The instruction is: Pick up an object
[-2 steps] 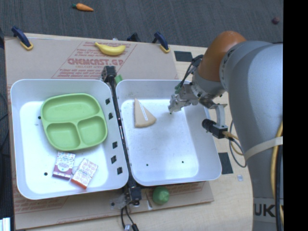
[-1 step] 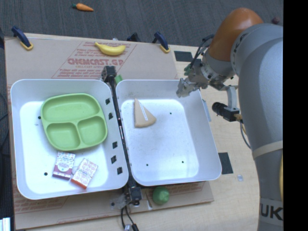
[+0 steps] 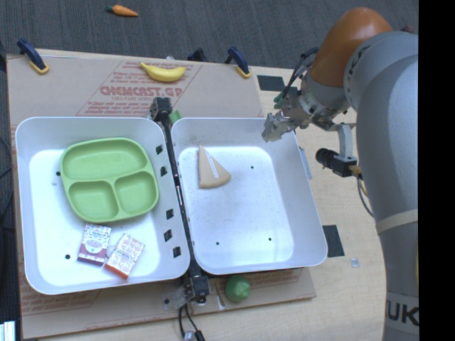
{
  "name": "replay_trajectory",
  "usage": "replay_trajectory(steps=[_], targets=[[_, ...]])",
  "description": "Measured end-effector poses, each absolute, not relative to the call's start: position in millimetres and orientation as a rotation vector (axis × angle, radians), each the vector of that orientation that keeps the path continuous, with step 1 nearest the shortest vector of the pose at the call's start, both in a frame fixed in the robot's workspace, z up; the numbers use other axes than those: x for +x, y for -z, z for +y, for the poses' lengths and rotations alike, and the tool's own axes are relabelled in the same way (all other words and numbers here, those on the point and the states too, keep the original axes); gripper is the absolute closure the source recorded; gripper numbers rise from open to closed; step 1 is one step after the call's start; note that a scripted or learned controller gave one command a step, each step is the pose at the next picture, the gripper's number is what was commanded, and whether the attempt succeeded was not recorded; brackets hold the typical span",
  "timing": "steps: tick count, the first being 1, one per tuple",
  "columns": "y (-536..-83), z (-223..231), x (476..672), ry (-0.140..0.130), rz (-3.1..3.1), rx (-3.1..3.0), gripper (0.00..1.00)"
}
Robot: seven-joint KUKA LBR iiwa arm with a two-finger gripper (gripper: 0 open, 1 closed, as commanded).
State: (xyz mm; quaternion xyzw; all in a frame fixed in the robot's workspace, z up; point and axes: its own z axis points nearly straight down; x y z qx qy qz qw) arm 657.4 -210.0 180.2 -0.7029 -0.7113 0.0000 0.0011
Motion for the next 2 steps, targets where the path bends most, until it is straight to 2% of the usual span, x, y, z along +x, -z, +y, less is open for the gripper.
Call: replay_trajectory(steps=[2], targets=[[-201.2,-208.1,658.8,0.001,-2.248,-2.192,1.0]])
